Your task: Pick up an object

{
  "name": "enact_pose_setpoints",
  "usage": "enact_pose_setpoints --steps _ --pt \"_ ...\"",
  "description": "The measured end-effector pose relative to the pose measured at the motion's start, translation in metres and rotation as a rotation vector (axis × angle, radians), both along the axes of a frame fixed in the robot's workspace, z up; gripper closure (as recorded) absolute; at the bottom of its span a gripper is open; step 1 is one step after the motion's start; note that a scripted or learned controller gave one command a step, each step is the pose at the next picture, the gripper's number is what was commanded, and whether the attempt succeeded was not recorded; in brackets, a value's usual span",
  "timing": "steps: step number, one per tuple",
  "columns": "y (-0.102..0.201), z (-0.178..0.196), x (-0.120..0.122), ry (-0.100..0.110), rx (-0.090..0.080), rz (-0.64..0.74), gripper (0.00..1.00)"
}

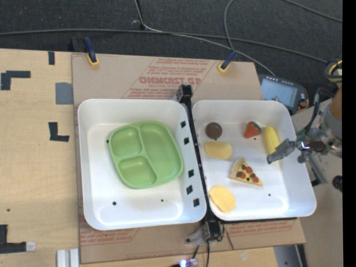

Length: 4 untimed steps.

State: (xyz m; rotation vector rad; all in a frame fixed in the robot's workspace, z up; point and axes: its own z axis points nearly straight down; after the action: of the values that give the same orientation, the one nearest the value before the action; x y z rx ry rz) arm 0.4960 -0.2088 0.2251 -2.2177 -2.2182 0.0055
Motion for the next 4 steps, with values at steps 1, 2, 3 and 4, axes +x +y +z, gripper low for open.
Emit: enact_pose_setpoints --steps 1,2,3,4 --pt "0.002 -0.049 0.008 -0.001 0.000 0.001 0.00" --pt "-0.001 -0.093 0.008 -0.001 0.000 0.001 0.00" --pt "-0.001 -0.081 0.009 -0.004 -0.001 0.001 1.00" --pt "0.006 -0.021 0.012 -0.010 -0.003 0.002 1.00"
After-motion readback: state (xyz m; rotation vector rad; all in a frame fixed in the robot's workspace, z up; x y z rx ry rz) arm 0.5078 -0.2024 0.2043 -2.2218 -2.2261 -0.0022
